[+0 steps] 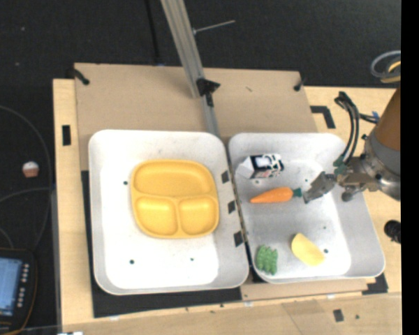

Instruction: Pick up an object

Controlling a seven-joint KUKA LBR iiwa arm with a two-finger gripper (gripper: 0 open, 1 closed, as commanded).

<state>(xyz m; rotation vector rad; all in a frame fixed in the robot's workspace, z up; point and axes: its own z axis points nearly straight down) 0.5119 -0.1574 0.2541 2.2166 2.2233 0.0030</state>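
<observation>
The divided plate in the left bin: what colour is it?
Yellow. The divided plate shows plainly in the camera view, lying in the left bin.

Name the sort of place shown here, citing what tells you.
Probably a robotics lab test bench: a robot arm over two white bins, toy food such as a carrot, and a yellow divided plate.

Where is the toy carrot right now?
The toy carrot lies in the right-hand bin, just below the black-and-white toy. Its green end points at the gripper, and the yellow piece sits nearer the camera.
</observation>
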